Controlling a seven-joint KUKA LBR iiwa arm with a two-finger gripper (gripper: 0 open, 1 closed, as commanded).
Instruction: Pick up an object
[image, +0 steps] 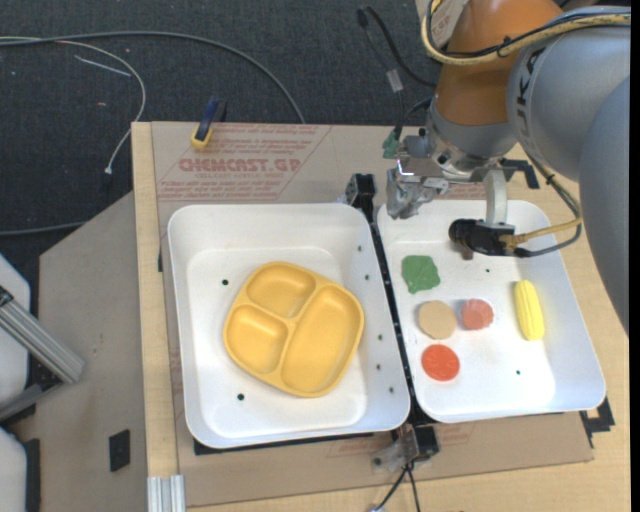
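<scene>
The right bin holds several small toy foods. A green leafy piece lies near its left wall, with a tan round piece and a pink-red round piece below it. A yellow corn cob lies toward the right, and an orange-red disc sits nearest the front. My gripper hangs over the far left corner of the right bin, above and behind the green piece. I see nothing held in it.
The left bin holds a yellow divided plate. The divider wall runs between the bins. The grey arm and its orange band cover the far right. Cardboard lies behind, with a small blue clip.
</scene>
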